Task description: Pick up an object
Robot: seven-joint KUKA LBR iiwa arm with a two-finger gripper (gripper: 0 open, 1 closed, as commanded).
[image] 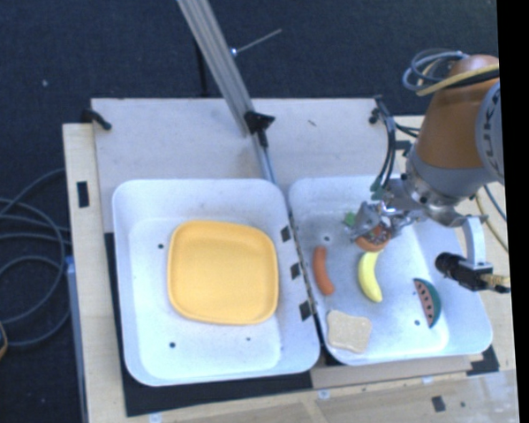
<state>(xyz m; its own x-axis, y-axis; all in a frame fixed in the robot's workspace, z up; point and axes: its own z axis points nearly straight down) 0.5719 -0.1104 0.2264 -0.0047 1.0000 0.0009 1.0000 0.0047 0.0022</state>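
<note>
Worktop point(181, 135): pale board bearing two shallow white bins side by side, their inner rims touching at the middle.

Left bin point(140, 199): holds one yellow plate point(222, 272), lying flat near the centre; bare white floor runs all round it, widest along the far and near rims.

Right bin point(317, 195): holds several food pieces; sausage point(322, 270) lies close by the left rim, lengthwise; banana point(370, 277) sits in the middle, just right of the sausage and apart from it; bread slice point(349, 331) rests at the near-left corner, close to the near rim; watermelon slice point(428, 300) lies toward the right rim; small orange-brown piece point(372, 239) lies directly under the claw, just beyond the banana's far tip; open floor remains at the far-left corner and along the near rim right of the bread.

Claw point(371, 220): low over the far half of the right bin, at the orange-brown piece; whether spread or pressed together cannot be told.
</note>
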